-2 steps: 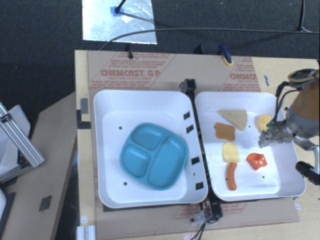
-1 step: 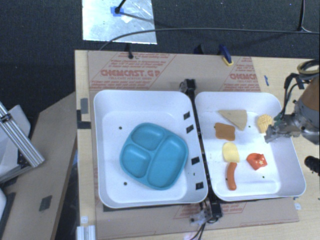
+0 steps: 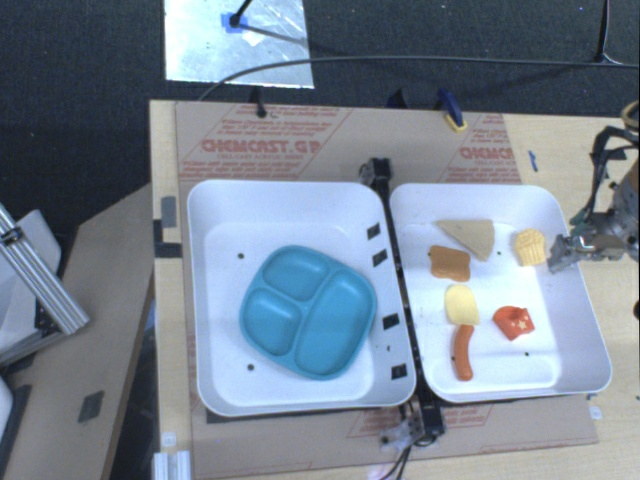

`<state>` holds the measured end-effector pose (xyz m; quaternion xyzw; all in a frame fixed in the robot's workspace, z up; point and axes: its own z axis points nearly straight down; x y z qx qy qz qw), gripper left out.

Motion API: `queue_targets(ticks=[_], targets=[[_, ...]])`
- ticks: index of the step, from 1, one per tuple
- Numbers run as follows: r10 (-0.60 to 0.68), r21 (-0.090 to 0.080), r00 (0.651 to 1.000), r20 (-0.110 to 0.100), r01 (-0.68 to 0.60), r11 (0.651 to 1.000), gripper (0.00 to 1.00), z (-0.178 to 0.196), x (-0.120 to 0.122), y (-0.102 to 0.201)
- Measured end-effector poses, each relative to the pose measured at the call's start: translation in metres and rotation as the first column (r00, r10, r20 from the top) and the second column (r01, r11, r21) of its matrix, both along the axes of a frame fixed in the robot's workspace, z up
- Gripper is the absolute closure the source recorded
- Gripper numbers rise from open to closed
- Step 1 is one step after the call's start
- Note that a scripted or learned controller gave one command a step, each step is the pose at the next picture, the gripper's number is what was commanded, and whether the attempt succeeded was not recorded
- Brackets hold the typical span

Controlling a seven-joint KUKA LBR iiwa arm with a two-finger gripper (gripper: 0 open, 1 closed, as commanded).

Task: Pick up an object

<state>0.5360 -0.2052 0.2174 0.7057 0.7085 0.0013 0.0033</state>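
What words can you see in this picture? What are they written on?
"CHEMCAST" in red, followed by letters that look like "GP": on the brown sheet behind the left bin.
The same red print, slanted and cut off by the right bin: on the sheet's right part; too partial to read in full.
Smaller red lines under the big word: too blurred to read.

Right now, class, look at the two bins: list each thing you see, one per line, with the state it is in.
Blue divided plate: lying flat in the left bin.
Tan wedge: lying flat in the right bin.
Brown piece: lying flat, beside the wedge.
Yellow ridged piece: near the bin's right wall.
Pale yellow piece: lying flat.
Red piece: lying apart.
Orange sausage: lying lengthwise.
Gripper: at the right bin's rim.
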Motion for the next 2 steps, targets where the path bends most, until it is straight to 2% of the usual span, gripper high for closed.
queue_targets(ticks=[1, 2], targets=[[0.001, -0.001, 1.0, 0.002, -0.001, 1.0, 1.0, 0.063, -0.005, -0.001], [0.006, 0.004, 1.0, -0.005, -0.006, 1.0, 1.0, 0.044, -0.004, 0.052]])
